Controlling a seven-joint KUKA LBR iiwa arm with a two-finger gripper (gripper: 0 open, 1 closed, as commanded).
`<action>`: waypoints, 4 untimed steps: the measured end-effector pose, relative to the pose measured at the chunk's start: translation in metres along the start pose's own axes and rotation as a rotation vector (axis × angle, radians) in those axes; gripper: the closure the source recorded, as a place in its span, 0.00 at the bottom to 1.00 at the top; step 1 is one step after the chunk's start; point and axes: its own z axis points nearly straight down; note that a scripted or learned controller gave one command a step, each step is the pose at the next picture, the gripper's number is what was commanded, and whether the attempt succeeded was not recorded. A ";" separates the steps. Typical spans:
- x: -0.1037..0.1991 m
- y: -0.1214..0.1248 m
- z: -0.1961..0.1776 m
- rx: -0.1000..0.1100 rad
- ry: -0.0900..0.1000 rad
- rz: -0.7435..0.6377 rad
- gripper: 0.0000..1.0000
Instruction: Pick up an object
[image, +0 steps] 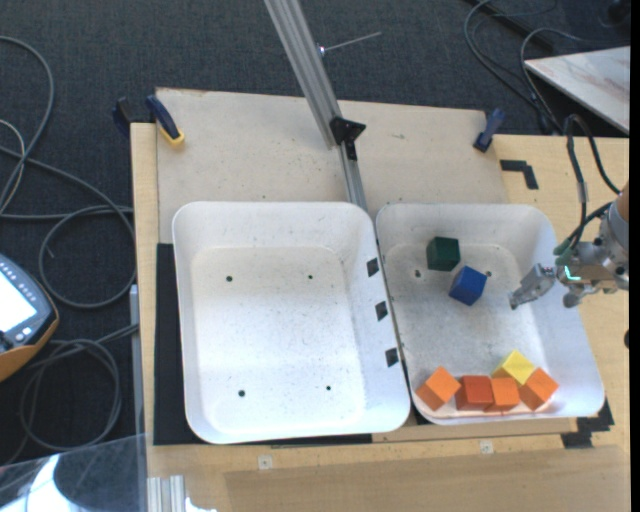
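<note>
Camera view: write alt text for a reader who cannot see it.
A robot gripper reaches in from the right over the right bin, which holds a green block and a blue block near its middle. Orange blocks and a yellow block line its near edge. The left bin sits beside it.

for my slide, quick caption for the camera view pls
Gripper poised over right bin holding green, blue, yellow and orange blocks.
</note>
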 end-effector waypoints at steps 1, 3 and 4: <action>0.000 0.001 -0.002 -0.004 -0.001 -0.001 0.00; 0.001 0.004 0.099 0.002 0.001 -0.002 0.00; 0.001 0.004 0.117 -0.001 0.000 -0.001 0.00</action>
